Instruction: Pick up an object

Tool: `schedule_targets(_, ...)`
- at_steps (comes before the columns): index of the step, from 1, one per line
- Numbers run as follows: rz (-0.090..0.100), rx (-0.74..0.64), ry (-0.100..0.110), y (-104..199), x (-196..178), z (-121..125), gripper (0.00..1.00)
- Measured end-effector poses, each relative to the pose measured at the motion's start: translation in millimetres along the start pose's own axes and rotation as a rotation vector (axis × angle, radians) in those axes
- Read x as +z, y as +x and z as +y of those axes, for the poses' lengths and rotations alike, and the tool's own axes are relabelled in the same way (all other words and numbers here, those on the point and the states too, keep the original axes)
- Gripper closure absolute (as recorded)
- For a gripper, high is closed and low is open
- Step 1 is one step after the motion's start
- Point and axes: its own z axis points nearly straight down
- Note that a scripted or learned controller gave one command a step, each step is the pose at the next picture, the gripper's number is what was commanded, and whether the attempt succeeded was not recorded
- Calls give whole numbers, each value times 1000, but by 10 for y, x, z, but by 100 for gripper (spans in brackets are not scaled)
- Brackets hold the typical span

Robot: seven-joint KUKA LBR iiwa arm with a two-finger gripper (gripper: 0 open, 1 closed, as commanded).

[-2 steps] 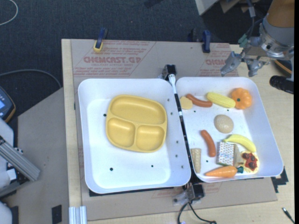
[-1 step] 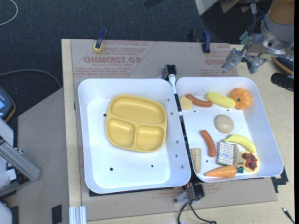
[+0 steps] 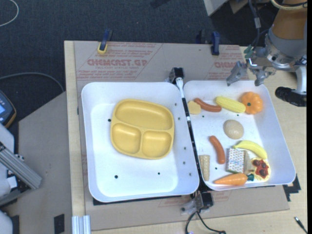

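Toy pumpkin [image 3: 251, 102] in right bin, end effector [image 3: 248, 75] above, spread wide, empty

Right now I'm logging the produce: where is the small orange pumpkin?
The pumpkin sits at the right bin's far right corner, beside the corn cob, just below the gripper.

Toy foods scattered in the right white bin [image 3: 278, 126]

Small orange pumpkin [image 3: 251, 102] sits upright at the far edge, touching a yellow corn cob [image 3: 230, 104] lying flat; a red-orange sausage [image 3: 207, 105] lies just beside the cob.
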Motion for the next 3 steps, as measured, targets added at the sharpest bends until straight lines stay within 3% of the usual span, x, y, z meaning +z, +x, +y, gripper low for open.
schedule_targets(2, 1, -1, 2, -119, 1125, 30, 0)
schedule_targets(3, 1, -2, 1, -109, 1501, 30, 0)
